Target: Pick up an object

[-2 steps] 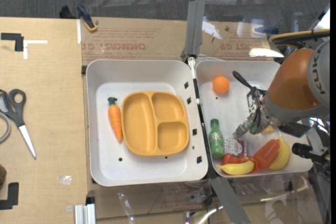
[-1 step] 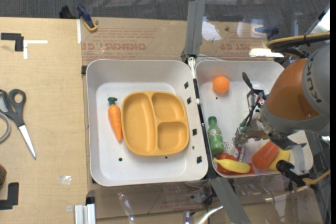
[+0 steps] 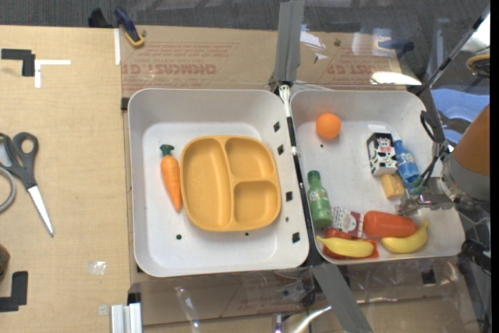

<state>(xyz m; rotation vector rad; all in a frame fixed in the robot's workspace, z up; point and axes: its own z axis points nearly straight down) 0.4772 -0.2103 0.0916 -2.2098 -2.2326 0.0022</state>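
Red, carrot-shaped plastic piece (image 3: 387,224) lies lengthwise left-right just below-left of the metal two-finger gripper (image 3: 418,202); whether it grips anything, I cannot tell.

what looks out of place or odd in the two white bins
Nothing looks spilled or broken. The small green plastic bottle lies on its side against the right bin's left wall, and the orange toy carrot sits outside the yellow divided plate, beside it in the left bin.

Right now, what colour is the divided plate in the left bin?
Yellow-orange all over, the plate; the camera view shows it plainly.
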